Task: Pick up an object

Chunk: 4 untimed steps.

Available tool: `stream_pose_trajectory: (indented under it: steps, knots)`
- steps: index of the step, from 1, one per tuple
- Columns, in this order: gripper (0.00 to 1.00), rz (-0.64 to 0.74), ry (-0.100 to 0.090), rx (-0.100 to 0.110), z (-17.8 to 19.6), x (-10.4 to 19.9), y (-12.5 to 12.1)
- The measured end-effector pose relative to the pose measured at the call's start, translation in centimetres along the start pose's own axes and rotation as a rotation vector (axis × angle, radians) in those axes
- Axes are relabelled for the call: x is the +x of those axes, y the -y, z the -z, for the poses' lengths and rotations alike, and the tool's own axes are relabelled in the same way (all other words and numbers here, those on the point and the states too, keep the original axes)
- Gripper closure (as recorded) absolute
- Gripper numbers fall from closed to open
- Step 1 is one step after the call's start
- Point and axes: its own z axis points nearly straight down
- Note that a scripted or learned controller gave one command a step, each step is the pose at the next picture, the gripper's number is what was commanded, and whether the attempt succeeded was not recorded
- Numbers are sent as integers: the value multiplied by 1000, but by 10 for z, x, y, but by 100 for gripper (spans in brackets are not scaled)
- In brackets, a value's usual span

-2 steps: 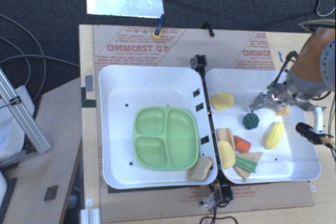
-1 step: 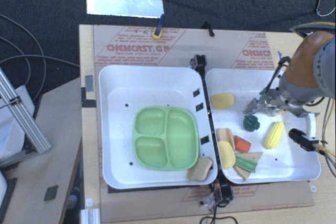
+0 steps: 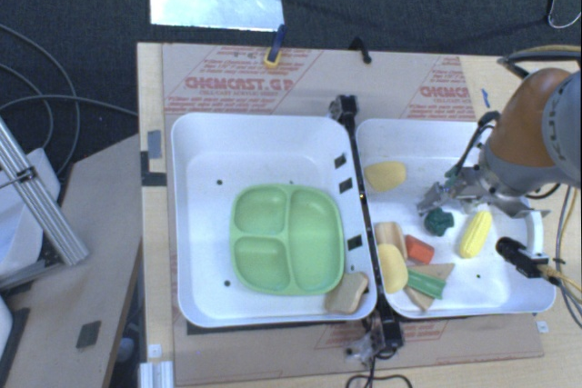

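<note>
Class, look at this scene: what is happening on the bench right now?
A grey robot arm with an orange band reaches into the right white bin, its gripper low among toy foods, just above a small dark green piece beside a yellow corn cob. Nothing is visibly held. The left white bin holds a green divided plate.

Arm (image 3: 544,127) cut off by right edge of frame. Gripper (image 3: 440,198) fingertips too small to judge, overlapping dark green object (image 3: 440,221). Tan block (image 3: 346,293) partly covering green tray (image 3: 286,238) corner, lower centre.

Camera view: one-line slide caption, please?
Gripper hovers by a green toy in the right bin; green tray sits left.
</note>
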Motion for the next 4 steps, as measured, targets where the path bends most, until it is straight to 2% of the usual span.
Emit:
stream_pose_trajectory:
  steps: [1,2,3,4]
  knots:
    - [100,1,1,-5,11,-1,-2]
    - [0,1,1,-4,11,-1,-2]
    - [0,-1,0,0,-1,-5,24]
    - [0,-2,0,1,0,-6,62]
